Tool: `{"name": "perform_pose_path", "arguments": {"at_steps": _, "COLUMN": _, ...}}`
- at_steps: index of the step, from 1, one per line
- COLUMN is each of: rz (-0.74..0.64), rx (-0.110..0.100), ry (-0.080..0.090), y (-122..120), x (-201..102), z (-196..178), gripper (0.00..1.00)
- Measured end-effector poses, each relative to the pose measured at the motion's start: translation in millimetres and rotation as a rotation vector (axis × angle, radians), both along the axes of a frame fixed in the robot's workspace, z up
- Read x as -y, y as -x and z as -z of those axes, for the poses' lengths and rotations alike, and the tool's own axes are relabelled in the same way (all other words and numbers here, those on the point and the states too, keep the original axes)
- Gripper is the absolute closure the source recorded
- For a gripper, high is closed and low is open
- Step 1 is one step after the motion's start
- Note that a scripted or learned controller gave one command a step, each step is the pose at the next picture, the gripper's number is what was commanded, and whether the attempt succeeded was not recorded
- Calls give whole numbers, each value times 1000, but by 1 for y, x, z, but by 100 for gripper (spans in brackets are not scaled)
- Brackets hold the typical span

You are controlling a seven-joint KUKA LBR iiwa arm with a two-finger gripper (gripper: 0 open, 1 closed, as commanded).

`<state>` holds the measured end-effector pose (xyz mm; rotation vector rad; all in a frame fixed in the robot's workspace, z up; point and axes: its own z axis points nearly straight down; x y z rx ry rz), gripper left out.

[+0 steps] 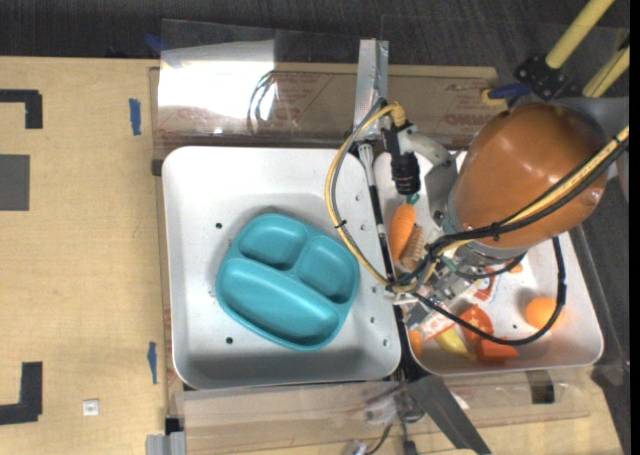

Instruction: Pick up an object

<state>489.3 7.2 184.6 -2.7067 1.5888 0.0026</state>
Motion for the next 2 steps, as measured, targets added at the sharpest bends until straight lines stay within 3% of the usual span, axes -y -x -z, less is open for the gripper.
{"name": "perform_pose_path", "arguments": {"at_steps": 1, "rz": -249, "rx": 5, "ry": -1, "y": -45, "x": -1, "z": -68, "gripper": 100}}
{"name": "perform_pose_path", "arguments": {"at_steps": 2, "rz": -539, "rx": 4, "ry": 0, "y": -89, "x": 27, "z": -102, "gripper": 100}}
